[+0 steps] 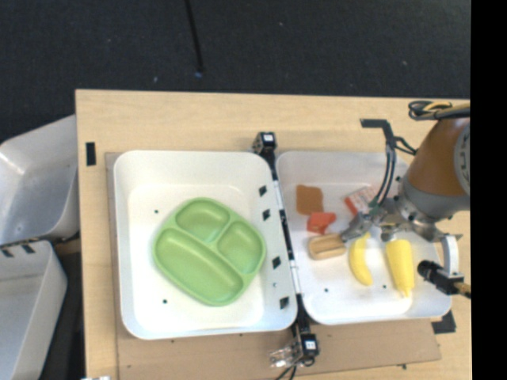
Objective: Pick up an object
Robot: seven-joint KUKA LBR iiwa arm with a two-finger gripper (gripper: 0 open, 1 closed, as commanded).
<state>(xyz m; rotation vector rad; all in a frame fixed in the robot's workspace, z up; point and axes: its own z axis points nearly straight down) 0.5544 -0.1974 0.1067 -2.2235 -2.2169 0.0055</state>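
Yellow plastic, by the look of it: two toy bananas lie in the right bin (317, 311), a shorter one (360, 261) and a longer one (400, 266) just beside it, both pointing roughly toward the front rim. Near them sit a tan bread-like block (325, 247), a small red piece (321, 222), a brown square (310, 199) and a red-and-white item (360, 200). The end effector (358, 226) hangs low over this cluster, its tips just above the shorter banana and next to the tan block; whether they stand apart or together I cannot tell. It holds nothing that can be seen.

The shorter banana seems the likeliest target. I judge it light, rigid and smooth, so it may slip or roll from a pinch. The best hold is probably across its thick middle, square to its length.

The left bin (131, 307) holds a green divided plate (209, 250), on the wooden worktop (198, 121).
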